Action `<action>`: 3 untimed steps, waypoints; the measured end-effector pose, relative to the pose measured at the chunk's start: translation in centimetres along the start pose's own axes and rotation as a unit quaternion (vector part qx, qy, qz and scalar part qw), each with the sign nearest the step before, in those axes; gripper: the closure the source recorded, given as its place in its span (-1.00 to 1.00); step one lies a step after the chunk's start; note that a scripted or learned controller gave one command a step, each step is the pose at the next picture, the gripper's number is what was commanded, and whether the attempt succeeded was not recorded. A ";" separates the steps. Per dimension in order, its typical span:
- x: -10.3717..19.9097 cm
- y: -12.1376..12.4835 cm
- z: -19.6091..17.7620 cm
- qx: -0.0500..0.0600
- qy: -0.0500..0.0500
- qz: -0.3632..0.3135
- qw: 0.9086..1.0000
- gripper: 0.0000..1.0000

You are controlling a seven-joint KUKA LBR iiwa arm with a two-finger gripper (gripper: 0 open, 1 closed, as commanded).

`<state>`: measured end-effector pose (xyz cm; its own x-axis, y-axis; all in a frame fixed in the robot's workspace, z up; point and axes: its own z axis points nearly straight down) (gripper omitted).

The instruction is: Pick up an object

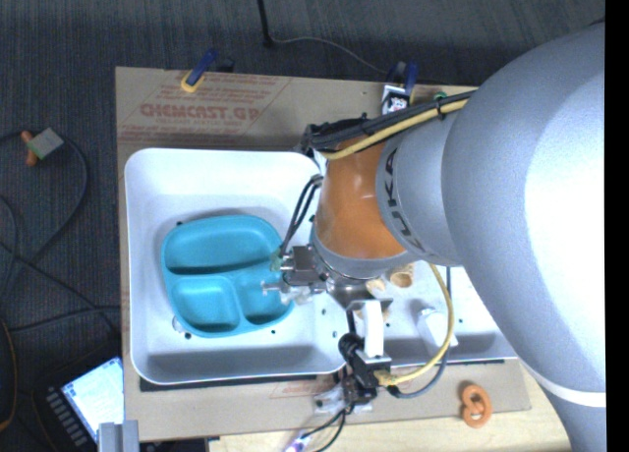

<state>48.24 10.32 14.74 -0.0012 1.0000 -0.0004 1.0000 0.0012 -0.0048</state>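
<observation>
Camera view: 1 blue tray (221,273) (2 bins (147,244)).

1. A turquoise divided tray (218,273) lies in the left bin (142,244), taking up much of the floor.
2. It is glossy plastic with rounded corners and three hollows: one long compartment across the top and two smaller ones below.
3. It sits open side up, turned a little askew to the bin's walls.
4. Its right edge runs under the arm's wrist hardware, so that side is partly hidden.
5. A small pale object (400,278) shows in the right bin (482,327), just beside the arm; its form cannot be told.
</observation>
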 end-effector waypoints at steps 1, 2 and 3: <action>-1.2 10.9 -11.8 -0.004 -0.001 0.001 1.000 1.00; -2.0 2.6 -10.8 -0.002 -0.001 0.001 1.000 1.00; -1.9 2.6 -10.9 -0.002 -0.001 0.001 1.000 -1.00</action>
<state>50.87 8.39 25.58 0.0003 1.0000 -0.0018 1.0000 -0.0003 -0.0011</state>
